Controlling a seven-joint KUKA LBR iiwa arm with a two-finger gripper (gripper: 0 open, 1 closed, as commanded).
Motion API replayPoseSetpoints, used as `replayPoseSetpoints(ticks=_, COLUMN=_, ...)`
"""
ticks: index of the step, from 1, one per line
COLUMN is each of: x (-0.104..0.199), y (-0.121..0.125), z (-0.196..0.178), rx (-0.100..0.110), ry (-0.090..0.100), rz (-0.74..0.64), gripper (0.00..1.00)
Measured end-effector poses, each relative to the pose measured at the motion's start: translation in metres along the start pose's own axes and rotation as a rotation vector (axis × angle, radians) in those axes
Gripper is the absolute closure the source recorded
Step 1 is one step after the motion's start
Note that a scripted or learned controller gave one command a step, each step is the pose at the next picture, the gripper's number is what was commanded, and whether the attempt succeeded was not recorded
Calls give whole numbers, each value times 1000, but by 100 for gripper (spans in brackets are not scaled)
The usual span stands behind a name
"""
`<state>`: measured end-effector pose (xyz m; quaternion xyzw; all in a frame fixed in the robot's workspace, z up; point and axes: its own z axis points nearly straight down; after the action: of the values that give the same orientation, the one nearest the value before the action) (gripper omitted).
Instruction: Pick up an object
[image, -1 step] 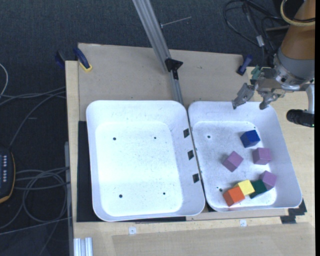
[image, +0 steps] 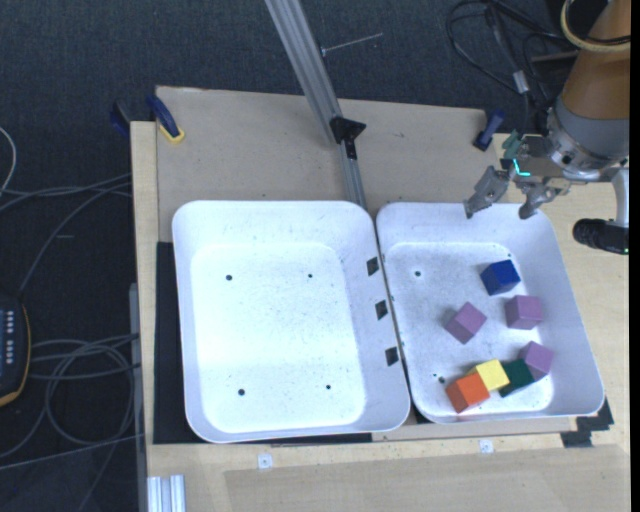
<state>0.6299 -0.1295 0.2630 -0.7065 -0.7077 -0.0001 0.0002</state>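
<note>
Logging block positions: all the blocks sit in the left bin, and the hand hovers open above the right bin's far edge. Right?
Not quite. The camera view shows the blocks in the right bin, not the left bin. The hand is open above the right bin's far edge.

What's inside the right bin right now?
Seven blocks lie in the right bin: a blue block, three purple blocks, and an orange, yellow, green row. Nothing covers them.
</note>
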Motion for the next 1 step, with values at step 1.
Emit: replayPoseSetpoints(ticks=1, x=-2, y=8, z=58, rx=6, ry=0, rz=1, gripper=0)
